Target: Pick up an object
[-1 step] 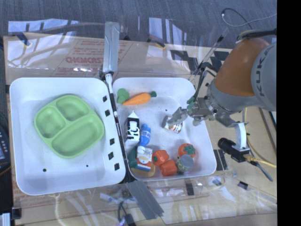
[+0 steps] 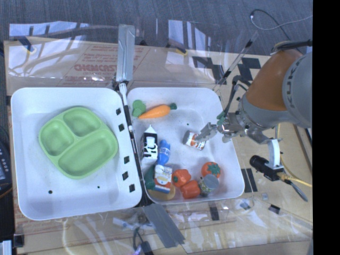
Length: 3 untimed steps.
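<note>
One small silver-red can (image 2: pixel 192 139) at hand (image 2: pixel 204 133) tip

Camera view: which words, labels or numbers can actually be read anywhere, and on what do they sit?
"CHEMCAS": red print on the brown cardboard sheet behind the bins, cut off by the grey tape strip.
Small can by the hand: label too blurred.
White carton and black-and-white packet: print too small.

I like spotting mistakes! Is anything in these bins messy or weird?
Nothing looks spilled or broken. The toys crowd the right bin's near edge: tomato, milk carton, blue bottle. The toy carrot lies apart. The green divided plate sits alone in the left bin.
</note>
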### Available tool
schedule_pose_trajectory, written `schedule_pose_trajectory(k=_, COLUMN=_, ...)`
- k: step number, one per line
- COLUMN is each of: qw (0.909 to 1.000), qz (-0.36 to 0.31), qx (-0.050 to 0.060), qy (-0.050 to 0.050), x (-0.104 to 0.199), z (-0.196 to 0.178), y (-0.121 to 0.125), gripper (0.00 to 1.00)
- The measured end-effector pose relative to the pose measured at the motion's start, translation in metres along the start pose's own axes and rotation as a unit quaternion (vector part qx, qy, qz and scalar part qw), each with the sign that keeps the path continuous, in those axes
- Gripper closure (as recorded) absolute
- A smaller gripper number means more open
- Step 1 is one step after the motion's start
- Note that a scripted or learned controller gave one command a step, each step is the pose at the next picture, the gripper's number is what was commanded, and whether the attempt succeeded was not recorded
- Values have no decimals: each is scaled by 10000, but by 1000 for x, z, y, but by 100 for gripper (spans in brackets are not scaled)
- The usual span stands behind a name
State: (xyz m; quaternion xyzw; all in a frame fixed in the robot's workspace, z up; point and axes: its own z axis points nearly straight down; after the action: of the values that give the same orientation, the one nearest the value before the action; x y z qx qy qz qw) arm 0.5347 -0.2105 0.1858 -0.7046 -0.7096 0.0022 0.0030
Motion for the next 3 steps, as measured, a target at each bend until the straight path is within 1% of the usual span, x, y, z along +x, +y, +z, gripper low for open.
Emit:
schedule_pose_trajectory(k=1, qw=9965, qz=-836, qx=-29, qy=-11, x=0, z=-40, y=23, gripper=0)
schedule_pose_trajectory(k=2, qw=9940, qz=-1093, qx=-10, qy=-3, x=70, z=7, y=-12, gripper=0)
schedule_pose_trajectory(k=3, qw=9996, qz=-217, qx=-181, qy=-41, x=34, z=69, y=26, gripper=0)
